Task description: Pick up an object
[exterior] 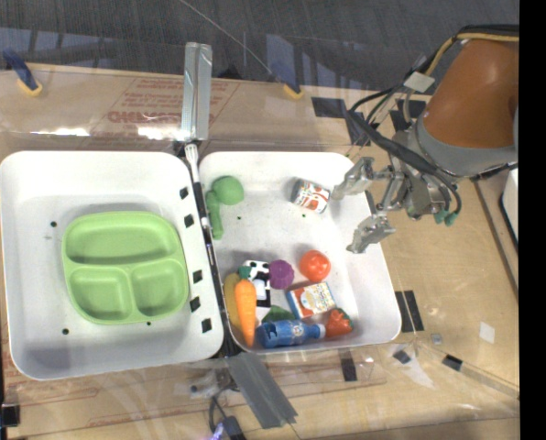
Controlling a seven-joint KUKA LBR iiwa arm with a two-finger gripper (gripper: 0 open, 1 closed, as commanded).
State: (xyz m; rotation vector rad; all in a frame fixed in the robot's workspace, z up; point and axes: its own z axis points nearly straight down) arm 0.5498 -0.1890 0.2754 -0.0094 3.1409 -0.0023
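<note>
Grey gripper [363, 207] hovers with fingers spread, holding nothing, over the right bin [379, 282] at its right side; a small can [311, 195] lies just left of it.

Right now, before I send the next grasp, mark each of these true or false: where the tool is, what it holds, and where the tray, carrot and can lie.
1. The green tray lies in the left bin. True.
2. The tool grips the tomato. False: its open fingers hold nothing.
3. The carrot lies in the right bin. True.
4. The can sits on the tray. False: it lies in the right bin.
5. The tool hovers over the left bin. False: it is at the right bin's right edge.
</note>
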